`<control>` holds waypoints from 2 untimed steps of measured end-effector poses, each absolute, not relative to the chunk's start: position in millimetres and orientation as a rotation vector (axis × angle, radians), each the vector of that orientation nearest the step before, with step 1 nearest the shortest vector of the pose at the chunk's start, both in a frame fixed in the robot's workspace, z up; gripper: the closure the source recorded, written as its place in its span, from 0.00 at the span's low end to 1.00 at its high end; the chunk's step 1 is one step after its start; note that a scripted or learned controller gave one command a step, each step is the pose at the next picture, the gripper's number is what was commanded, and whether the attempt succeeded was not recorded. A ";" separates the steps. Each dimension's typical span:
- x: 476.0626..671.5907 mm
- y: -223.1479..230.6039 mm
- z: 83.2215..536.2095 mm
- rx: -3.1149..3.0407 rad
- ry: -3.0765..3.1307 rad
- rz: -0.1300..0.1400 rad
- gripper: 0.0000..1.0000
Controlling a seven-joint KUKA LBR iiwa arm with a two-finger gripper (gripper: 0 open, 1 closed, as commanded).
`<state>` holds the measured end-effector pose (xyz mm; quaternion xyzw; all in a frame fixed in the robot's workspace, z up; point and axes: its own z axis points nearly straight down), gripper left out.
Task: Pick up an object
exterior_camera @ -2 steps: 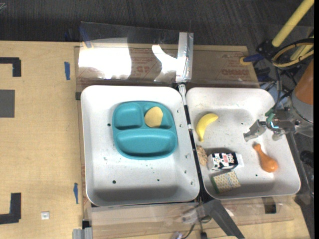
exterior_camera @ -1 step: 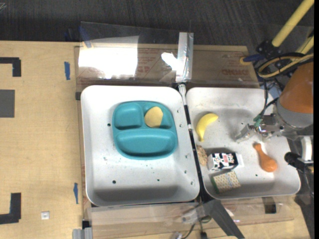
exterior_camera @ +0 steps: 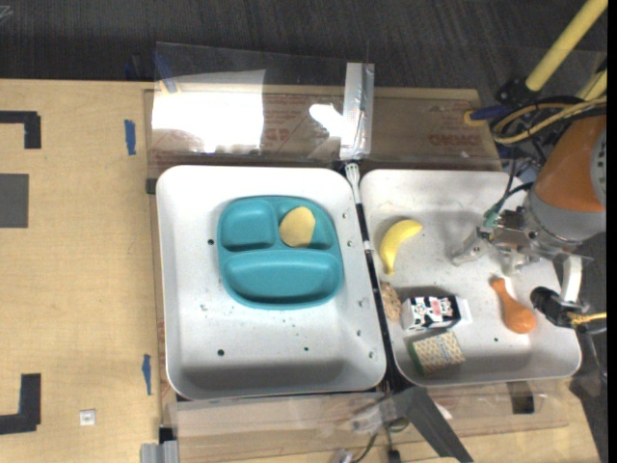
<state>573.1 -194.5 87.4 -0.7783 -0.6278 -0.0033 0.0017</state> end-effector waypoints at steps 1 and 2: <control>573.1 -194.5 87.4 -2.442 -1.971 -0.010 0.00; 536.5 -200.8 88.6 -2.317 -2.118 -0.020 0.00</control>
